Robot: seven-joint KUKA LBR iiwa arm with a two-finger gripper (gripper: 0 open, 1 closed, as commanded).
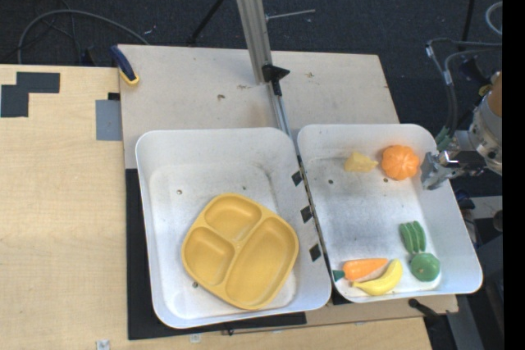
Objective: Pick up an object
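The fingers (435, 170) sit at the right rim of the right bin (369, 209), just beside the orange (399, 162), which lies in the far part of that bin; whether they are parted or closed cannot be told from this angle, and nothing is seen between them. Behind them the arm (490, 123) comes in from the right edge. Left of the orange, close by it, lies a pale yellow piece (359, 162). Toward the near right of the same bin lie a green pepper (413, 236) and, just nearer, a round green fruit (425, 265). Along the near rim a carrot (364, 268) lies touching a banana (381, 280). The left bin (156, 176) holds a yellow divided plate (239, 249), set at a slant toward its near side. Both bins rest side by side on the bench (197, 82), and a metal post (253, 20) rises from its far part.
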